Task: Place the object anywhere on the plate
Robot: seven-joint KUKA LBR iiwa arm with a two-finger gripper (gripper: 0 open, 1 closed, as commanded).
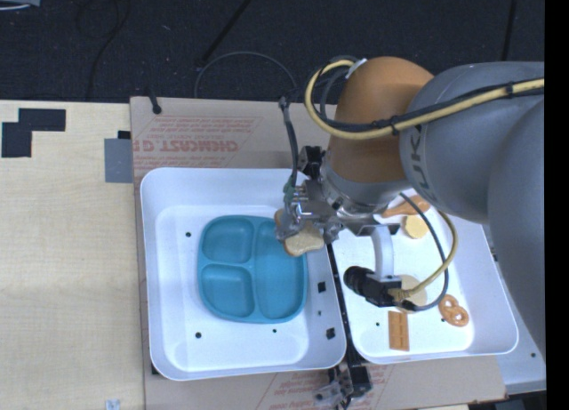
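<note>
Hovering at the blue plate's (249,269) right edge, our claw (300,226) grips the tan bread piece (304,242); next we release.

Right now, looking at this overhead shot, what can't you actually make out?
- Gripper: too small and cluttered in the camera view to tell whether it grips the tan piece at the blue plate edge.
- Right bin: its upper part is covered by the arm.
- Food pieces by the black cable: partly hidden by it.
- Pretzel: small, detail blurred.
</note>
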